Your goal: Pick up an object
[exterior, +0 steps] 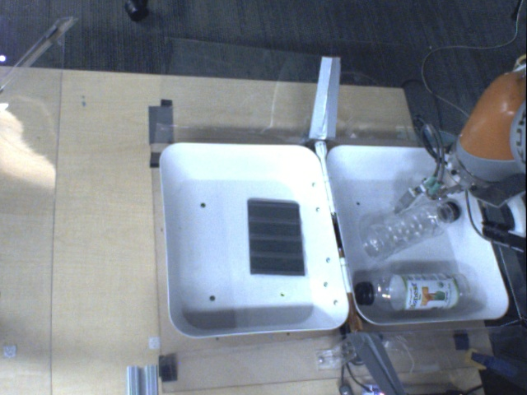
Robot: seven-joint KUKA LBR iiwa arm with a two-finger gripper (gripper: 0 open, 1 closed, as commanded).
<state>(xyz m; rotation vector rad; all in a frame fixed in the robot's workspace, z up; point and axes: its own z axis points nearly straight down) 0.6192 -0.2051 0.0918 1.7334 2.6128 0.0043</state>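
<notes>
The arm [492, 134] leans in from the right, its gripper [428, 189] low over the right bin [362, 171], by a clear plastic bottle [409, 227]; its grip state is unclear. A labelled bottle [409, 291] lies nearer. The left bin [206, 179] holds 1 black ridged tray [276, 237].

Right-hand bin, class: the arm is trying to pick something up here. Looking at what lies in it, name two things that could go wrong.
1. The clear plastic bottle lies on its side, round and see-through, so the gripper at its upper end may slip off or misjudge it.
2. The labelled bottle lies close to the right bin's front wall, leaving little room for a grasp there.
</notes>
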